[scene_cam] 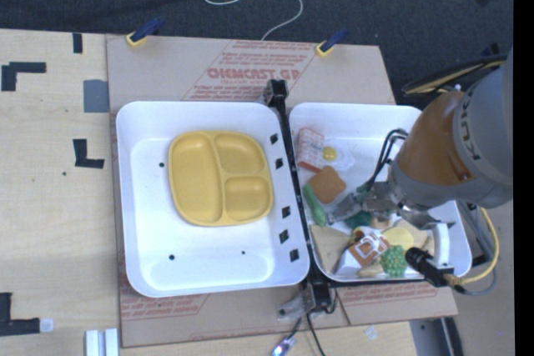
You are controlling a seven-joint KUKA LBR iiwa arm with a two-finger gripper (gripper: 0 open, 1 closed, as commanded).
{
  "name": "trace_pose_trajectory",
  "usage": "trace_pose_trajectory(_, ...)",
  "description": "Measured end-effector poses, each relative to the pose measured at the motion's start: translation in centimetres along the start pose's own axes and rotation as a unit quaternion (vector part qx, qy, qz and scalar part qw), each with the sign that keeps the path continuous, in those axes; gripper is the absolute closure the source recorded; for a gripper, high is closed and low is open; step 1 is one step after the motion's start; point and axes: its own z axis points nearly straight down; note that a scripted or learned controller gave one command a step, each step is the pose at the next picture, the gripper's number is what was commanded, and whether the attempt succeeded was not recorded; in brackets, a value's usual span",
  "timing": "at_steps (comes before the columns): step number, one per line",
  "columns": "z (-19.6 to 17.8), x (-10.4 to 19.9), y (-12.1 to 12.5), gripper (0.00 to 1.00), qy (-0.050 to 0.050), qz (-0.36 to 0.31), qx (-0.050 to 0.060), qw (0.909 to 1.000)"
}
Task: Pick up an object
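The right bin (355, 114) holds several small toy food pieces. Among them are a brown square piece (329, 183), a small yellow ball (330, 152), a clear packet with red print (310, 144), a green stick (314, 206), a beige wedge (328, 244), an orange-and-white box (367, 247) and a green broccoli-like piece (393, 261). My gripper (365, 209) hangs low over the middle of this pile, just right of the brown square and above the orange-and-white box. The wrist and arm (442, 150) cover the bin's right part.
The left bin (142, 179) carries a yellow compartment plate (221, 177). A black divider (288, 179) runs between the bins. Both bins rest on a cardboard sheet (250, 71) on the wooden bench. A cable (250, 0) trails at the back.
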Motion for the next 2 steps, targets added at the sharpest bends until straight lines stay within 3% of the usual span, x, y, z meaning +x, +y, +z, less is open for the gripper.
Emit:
trace_pose_trajectory(1,-1.2,-0.3,0.1,1.00,-0.003,0.002,-0.003,1.0000)
trace_pose_trajectory(2,-11.6,7.3,5.0,1.00,0.002,-0.003,0.002,1.0000)
